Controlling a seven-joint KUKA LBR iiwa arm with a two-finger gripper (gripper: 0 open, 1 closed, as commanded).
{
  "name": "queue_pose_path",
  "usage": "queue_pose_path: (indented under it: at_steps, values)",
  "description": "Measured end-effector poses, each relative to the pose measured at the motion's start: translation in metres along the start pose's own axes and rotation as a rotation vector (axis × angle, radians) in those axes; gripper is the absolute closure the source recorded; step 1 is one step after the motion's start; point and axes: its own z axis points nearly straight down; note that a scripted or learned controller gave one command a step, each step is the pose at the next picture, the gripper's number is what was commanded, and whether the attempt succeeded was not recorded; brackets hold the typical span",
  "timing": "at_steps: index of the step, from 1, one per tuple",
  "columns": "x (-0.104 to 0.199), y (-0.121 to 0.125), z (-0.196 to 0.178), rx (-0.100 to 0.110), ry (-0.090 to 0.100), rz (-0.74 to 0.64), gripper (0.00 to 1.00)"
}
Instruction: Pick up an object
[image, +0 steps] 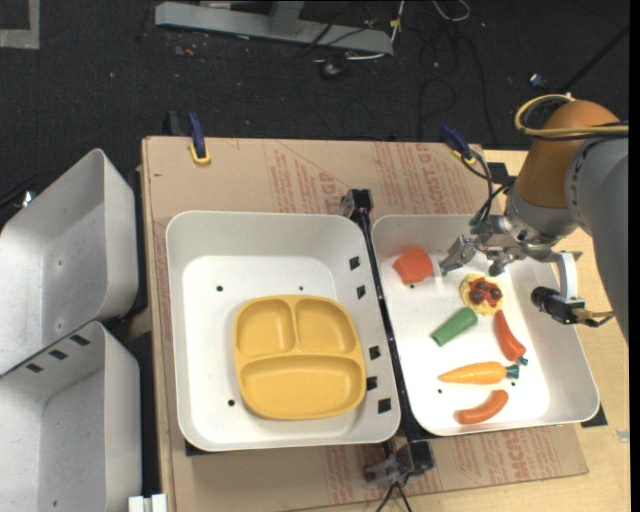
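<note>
Toy foods lie scattered in the right-hand bin (575, 395), all below or beside the gripper (478, 256), none of them between its fingers. Nearest is a small round pizza piece (481, 293), yellow with dark red topping, just under the fingertips and slightly toward the arm's side. An orange-red block (412, 265) sits beside the gripper on the side away from the arm, near the bin's inner wall. Farther from the gripper, toward the near edge of the bin, come a green piece (454, 326) lying at a slant, a red chili (509, 337) next to it, a carrot (476, 374) with a dark green stem end, and last a red sausage (482, 406). The gripper hangs over the far part of this bin with its metal fingers spread apart and gripping nothing. The grey arm (585, 180), with its orange band, enters from the right above the bin's far corner. The left-hand bin (190, 300), well apart from the gripper across the divider, holds a yellow compartment plate (298, 356).
</note>
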Motion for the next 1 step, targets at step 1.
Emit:
queue_pose_path:
  at_steps: [1]
  values:
    - [-0.0001,0.0016,-0.0132,-0.005,-0.002,-0.001,1.00]
